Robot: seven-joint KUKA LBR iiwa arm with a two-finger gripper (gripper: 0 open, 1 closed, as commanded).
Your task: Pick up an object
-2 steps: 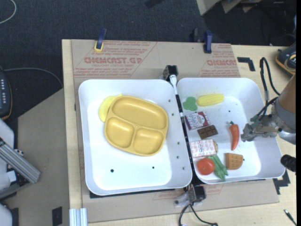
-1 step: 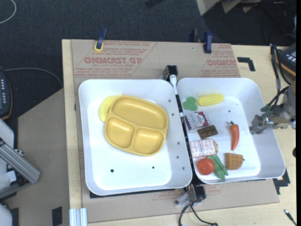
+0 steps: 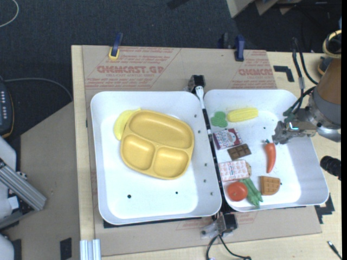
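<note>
left bin (image 3: pixel 108 145): yellow divided tray (image 3: pixel 156 143), far left of fingers | right bin (image 3: pixel 309 167): toy food scattered for picking, corn cob (image 3: pixel 242 114) up-left | red chili pepper (image 3: pixel 270 155) just below-left | gripper (image 3: pixel 283 135): finger gap unreadable, holds nothing seen

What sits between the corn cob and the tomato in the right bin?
In the camera view, between the corn cob and the tomato lie three flat items: a red-and-white packet, a chocolate bar and a pink-and-white packet.
</note>
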